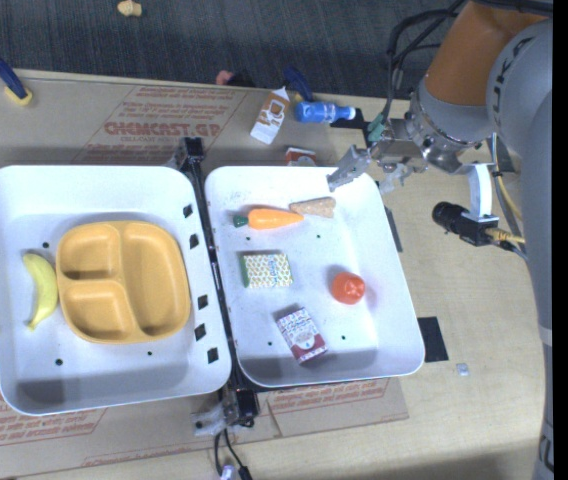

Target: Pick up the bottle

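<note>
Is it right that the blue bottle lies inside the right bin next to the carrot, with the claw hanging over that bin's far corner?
Not quite. The blue bottle lies on the bench beyond the right bin, outside it, as the camera view shows. The carrot is in that bin, and the claw does hang over its far corner.

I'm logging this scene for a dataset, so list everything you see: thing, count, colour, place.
Small plastic bottle: 1, blue, lying on the cardboard behind the right bin.
Small carton: 1, white and brown, on the cardboard left of the bottle.
Shallow bins: 2, white, side by side.
Divided plate: 1, yellow, left bin.
Banana: 1, yellow, left bin, left of the plate.
Carrot: 1, orange, right bin, far side.
Bread slice: 1, tan, beside the carrot.
Patterned block: 1, green-white, right bin centre.
Tomato: 1, red, right bin.
Packet: 1, red-white, right bin, near side.
Gripper: 1, grey, over the right bin's far right corner.
</note>
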